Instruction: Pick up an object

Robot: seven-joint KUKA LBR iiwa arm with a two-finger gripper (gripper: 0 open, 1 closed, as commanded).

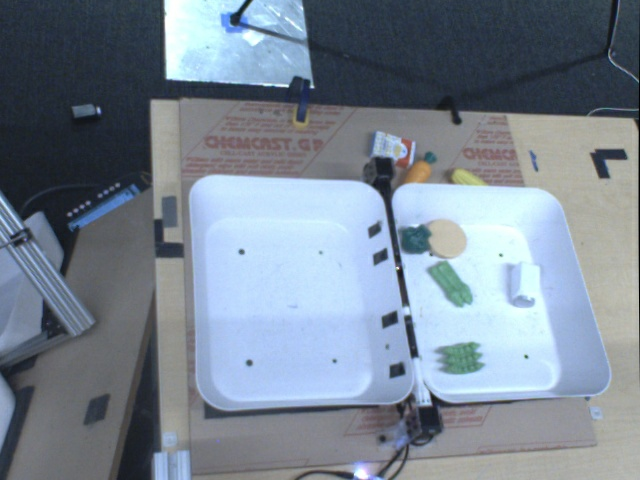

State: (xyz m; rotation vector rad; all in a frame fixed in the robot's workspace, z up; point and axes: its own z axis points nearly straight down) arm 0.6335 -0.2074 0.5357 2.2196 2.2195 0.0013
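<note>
An object to pick has yet to be chosen, and every candidate lies in the right bin (pixel 575 268), right of the frame's centre. Near that bin's upper left edge a tan disc (pixel 447 238) touches a dark green piece (pixel 415 238). Just below them, tilted, lies a green vegetable-like toy (pixel 452 283). Lower still, toward the bin's bottom edge, sits a green ridged toy (pixel 460 358), apart from the rest. A white cylinder (pixel 523 284) rests well apart toward the right wall; it is pale against the bin floor, so its exact shape is hard to make out. The left bin (pixel 290 378) fills the frame's middle. Above the bins, on the bench, an orange toy (pixel 417 172) and a yellow one (pixel 467 178) lie outside the walls.

The end effector's opening, and whether it has hold of anything, cannot be told from this picture. The step in hand looks like the very start: nothing is lifted. The next move calls for descending over an isolated item, likely the green ridged toy, with jaws spread across its narrow side.
</note>
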